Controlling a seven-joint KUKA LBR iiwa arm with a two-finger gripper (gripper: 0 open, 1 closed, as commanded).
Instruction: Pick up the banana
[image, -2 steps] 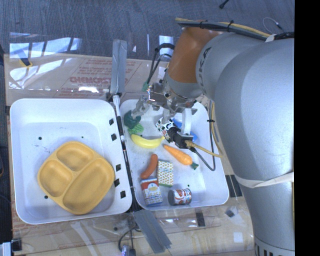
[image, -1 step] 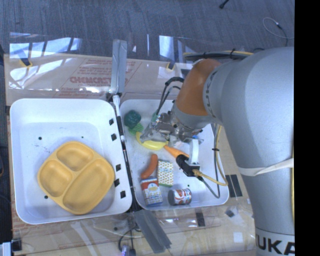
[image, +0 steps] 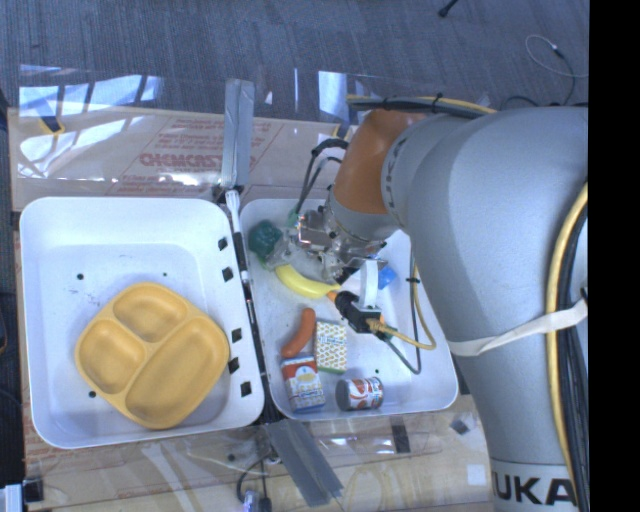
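The yellow banana (image: 304, 283) lies in the right bin (image: 425, 385), near its upper middle, curving from upper left to lower right. My gripper (image: 322, 250) hangs just above the banana's upper right part, under the orange wrist band. The arm's body hides the bin's right side and the banana's right tip.
A teal object (image: 266, 239) sits left of the gripper. Below the banana lie a reddish sausage (image: 299, 332), a patterned carton (image: 331, 347), a small box (image: 305, 386) and a can (image: 359, 393). A blue and white item (image: 378, 277) lies to its right. The left bin (image: 60, 230) holds a yellow divided plate (image: 150, 352).
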